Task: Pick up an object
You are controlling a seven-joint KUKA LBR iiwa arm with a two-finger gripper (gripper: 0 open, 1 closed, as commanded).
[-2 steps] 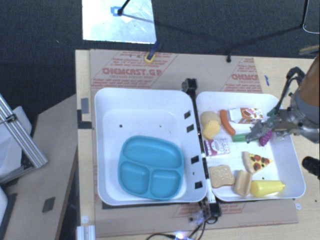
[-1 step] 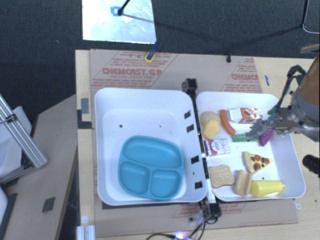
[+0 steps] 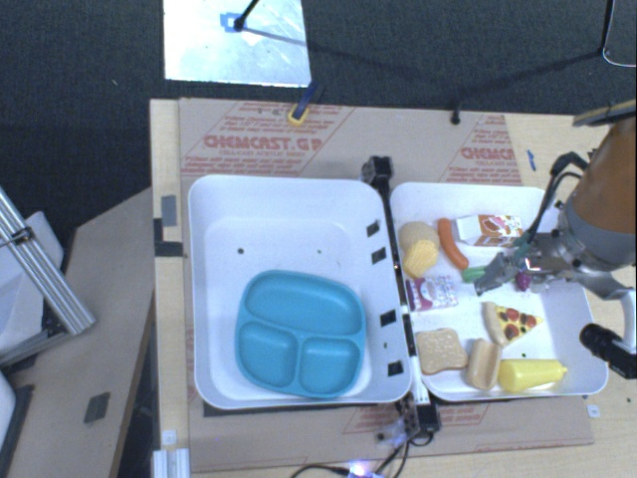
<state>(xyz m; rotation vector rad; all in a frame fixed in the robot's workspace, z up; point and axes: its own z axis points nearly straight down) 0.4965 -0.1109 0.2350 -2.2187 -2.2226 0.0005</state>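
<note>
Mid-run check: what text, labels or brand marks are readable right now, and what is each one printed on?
"CHEMCAST GP": red print on the brown board under the bins; the last letters are uncertain.
The same red print repeats at the board's right end, too blurred to confirm.
Snack packet: print too small.
Pink-and-white packet: print unreadable.

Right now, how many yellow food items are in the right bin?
2. The corn cob lies near the bin's left wall, at the divider; the yellow piece lies along the near edge. The arm may hide others.

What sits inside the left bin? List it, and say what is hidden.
The left bin holds one blue three-compartment tray, lying flat toward its near side; nothing can be seen in the compartments. The bin floor beneath the tray is covered and cannot be seen.
</note>
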